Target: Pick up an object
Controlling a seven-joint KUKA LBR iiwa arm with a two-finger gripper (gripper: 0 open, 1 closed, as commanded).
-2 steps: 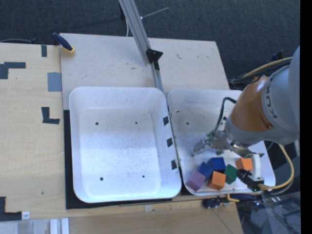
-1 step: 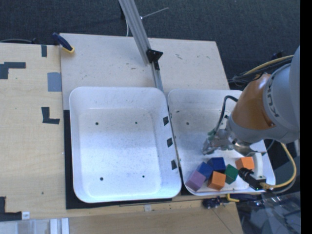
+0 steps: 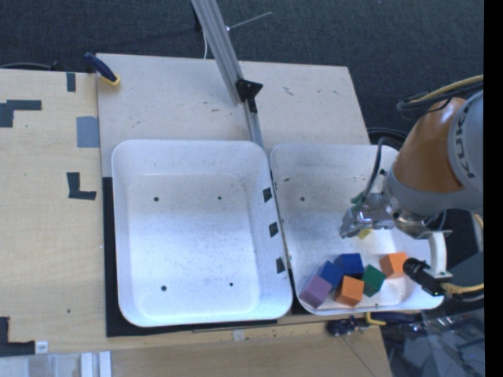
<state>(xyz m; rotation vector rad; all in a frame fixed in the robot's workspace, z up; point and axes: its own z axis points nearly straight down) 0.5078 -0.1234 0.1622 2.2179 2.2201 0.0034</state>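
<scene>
Several small blocks lie bunched in the near corner of the right bin (image 3: 314, 179): a purple block (image 3: 317, 290), a blue block (image 3: 339, 270), an orange block (image 3: 350, 290), a green block (image 3: 373, 279) and a second orange block (image 3: 393, 264). My gripper (image 3: 357, 225) hangs over the right bin, just above and behind the blue block, at the end of the grey arm with its orange band (image 3: 428, 151). Nothing shows between its metal fingertips.
The left bin (image 3: 189, 234) sits beside the right one, with a shared raised rim between them. A slanted metal rail (image 3: 224, 49) crosses the bench behind the bins. A blue and yellow tool (image 3: 103, 68) lies at the far left.
</scene>
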